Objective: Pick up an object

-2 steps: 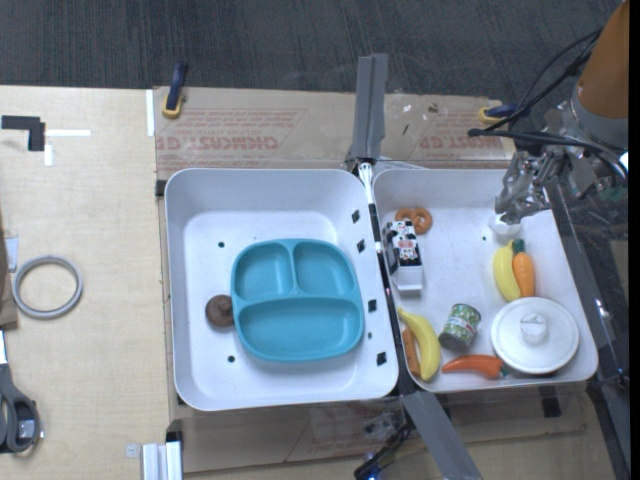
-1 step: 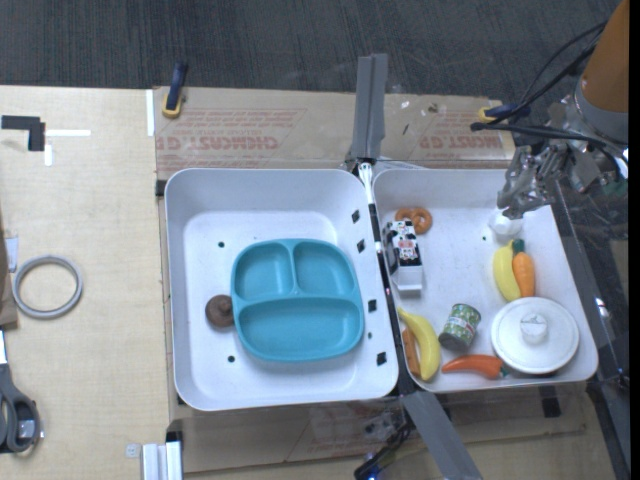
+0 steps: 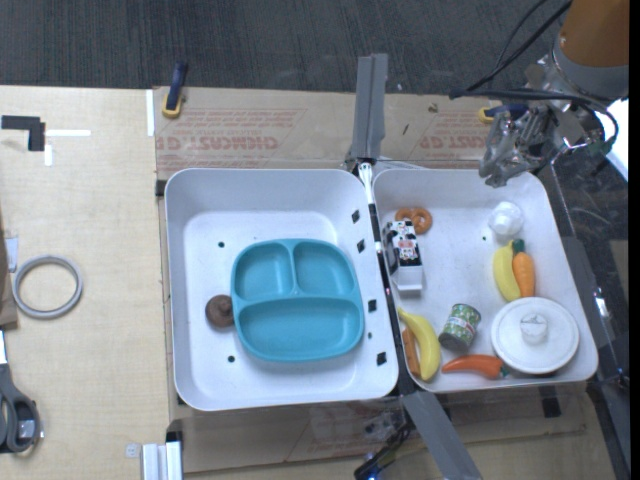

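Hovering over the right bin's far corner, nothing picked yet.

Gripper point(image 3: 503, 160) sits above the back rim of the right bin point(image 3: 568, 230); can't tell if it's wide or narrow from this angle, and nothing visible in it. Nearest candidate: small white object point(image 3: 504, 218) just below it, then the carrot point(image 3: 523, 273) touching a banana point(image 3: 505, 273). Judgement: go for the white object, it stands apart from neighbours. Descend straight, centre on it, close only at bin floor. Avoid the carrot/banana pair and the white lidded bowl point(image 3: 536, 334): crowded, likely slip. Left bin point(image 3: 190, 268) holds a blue divided plate point(image 3: 297, 299), poor grasp.
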Robot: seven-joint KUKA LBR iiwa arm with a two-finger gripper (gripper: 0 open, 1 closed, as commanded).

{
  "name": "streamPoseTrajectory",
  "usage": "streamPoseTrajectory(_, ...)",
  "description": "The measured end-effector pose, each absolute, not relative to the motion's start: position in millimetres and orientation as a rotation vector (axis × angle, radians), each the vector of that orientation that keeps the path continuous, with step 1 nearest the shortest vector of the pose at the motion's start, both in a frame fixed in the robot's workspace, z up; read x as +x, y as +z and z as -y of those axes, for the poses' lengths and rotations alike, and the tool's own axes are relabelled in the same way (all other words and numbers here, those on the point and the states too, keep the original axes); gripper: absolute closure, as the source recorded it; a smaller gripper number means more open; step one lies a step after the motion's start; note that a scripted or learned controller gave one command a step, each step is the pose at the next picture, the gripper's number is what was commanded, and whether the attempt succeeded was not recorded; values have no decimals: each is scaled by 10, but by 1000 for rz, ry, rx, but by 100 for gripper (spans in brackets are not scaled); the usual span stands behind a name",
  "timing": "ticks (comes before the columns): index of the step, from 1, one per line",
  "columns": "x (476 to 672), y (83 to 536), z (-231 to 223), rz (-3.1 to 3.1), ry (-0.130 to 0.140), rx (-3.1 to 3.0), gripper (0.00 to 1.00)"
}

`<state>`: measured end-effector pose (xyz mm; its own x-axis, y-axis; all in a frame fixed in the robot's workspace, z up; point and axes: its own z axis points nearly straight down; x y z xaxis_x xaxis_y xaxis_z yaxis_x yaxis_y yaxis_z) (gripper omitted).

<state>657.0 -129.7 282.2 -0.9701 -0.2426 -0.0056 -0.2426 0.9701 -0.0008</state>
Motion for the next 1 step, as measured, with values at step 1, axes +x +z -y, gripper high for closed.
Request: streamPoseTrajectory(1, 6170, 1540, 2169, -3032, 0, -809, 100)
